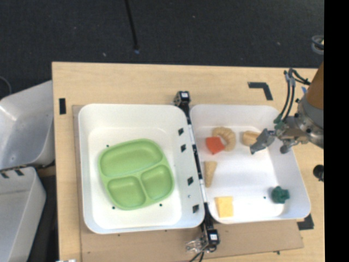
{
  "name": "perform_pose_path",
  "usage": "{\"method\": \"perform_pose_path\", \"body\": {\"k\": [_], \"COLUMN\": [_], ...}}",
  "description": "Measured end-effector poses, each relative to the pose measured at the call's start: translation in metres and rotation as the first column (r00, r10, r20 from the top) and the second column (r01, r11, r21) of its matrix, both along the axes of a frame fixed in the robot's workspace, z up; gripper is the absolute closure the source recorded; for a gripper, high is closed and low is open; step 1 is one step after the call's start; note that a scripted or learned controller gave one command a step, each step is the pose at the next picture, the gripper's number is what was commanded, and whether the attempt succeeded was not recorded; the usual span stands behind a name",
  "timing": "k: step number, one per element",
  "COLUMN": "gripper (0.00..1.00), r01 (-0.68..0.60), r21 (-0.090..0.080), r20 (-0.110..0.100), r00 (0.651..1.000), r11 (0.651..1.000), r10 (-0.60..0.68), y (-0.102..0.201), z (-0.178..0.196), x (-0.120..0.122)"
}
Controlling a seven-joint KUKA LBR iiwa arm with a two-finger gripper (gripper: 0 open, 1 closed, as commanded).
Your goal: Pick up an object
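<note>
Two white bins (87, 168), arm cut off right, tool (271, 142) blurred.

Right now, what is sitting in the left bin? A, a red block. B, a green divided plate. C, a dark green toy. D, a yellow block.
B: the green divided plate lies in the left bin, while the small pieces all lie in the right bin.

No text, label, brand, number or sign can be read anywhere in this view. The black marks on the wooden bench (163, 83) are plain corner brackets and bars without letters, and the small black clips along the rims between the two white bins (188, 146) are too small to make out.
</note>
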State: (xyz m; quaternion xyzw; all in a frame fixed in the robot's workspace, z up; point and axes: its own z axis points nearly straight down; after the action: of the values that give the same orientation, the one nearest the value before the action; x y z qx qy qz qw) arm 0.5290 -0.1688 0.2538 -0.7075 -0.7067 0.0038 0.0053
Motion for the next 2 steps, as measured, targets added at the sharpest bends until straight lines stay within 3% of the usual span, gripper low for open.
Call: {"method": "perform_pose_path", "body": {"k": [1,2], "gripper": [0.00,0.00], "r01": [-0.003,-0.002], "r21": [-0.002,-0.001], "r20": [0.009,0.004], "r00": [1.000,1.000], "r11": [1.000,1.000], "r10": [0.003,0.002], "y": [0.000,0.002], "z": [0.005,-0.059], "x": [0.002,0.007]}}
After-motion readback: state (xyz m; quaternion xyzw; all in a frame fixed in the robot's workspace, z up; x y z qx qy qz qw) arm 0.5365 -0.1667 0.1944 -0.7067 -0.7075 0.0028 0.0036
